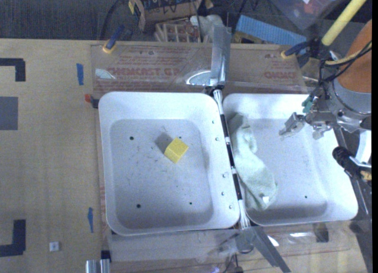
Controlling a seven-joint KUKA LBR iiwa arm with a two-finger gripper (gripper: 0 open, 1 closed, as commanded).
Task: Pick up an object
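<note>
The tool (293, 125) hangs over the right shallow white plastic bin (339, 207), near that bin's far right corner, and nothing sits between its metal fingers; whether they are spread or closed I cannot tell from this slant. The step in hand looks like the approach, with no object chosen yet. Nearest is the pale green crumpled cloth (253, 168), lying along the right bin's left wall, its long axis running from far edge to near edge. Reaching it calls for a shift left and a descent. The small yellow block (176, 149) sits mid-floor in the left white bin (112, 148), corners turned diagonally.
</note>
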